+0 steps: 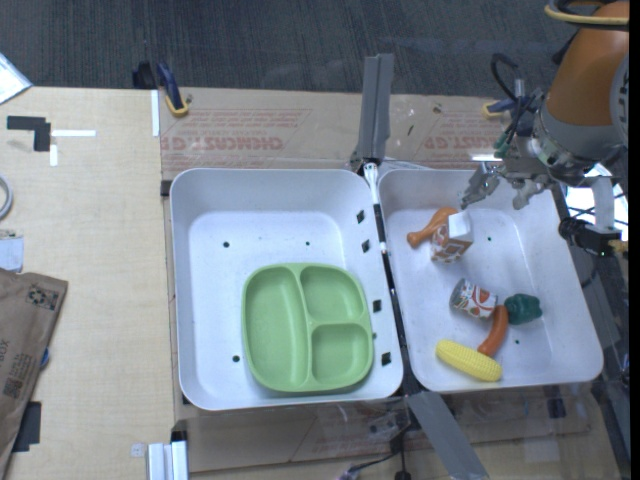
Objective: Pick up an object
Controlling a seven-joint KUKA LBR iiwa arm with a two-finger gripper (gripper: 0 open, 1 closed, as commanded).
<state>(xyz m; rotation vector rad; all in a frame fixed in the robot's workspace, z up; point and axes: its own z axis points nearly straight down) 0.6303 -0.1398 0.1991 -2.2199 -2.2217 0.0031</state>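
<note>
My gripper (495, 192) hangs over the back of the right bin (560, 258), fingers spread and open with nothing between them. Just below and left of it lie an orange drumstick-shaped toy (428, 227) and a small white and brown carton (453, 240), touching each other. Further forward are a small can (472, 298) on its side, a carrot (493, 332) with a green top (523, 308), and a yellow corn cob (468, 360) near the front wall.
The left bin (215, 228) holds a green divided plate (308, 326) toward its front. A grey divider post (376, 108) rises between the bins at the back. Cables and the arm's orange band (590, 73) sit at the right.
</note>
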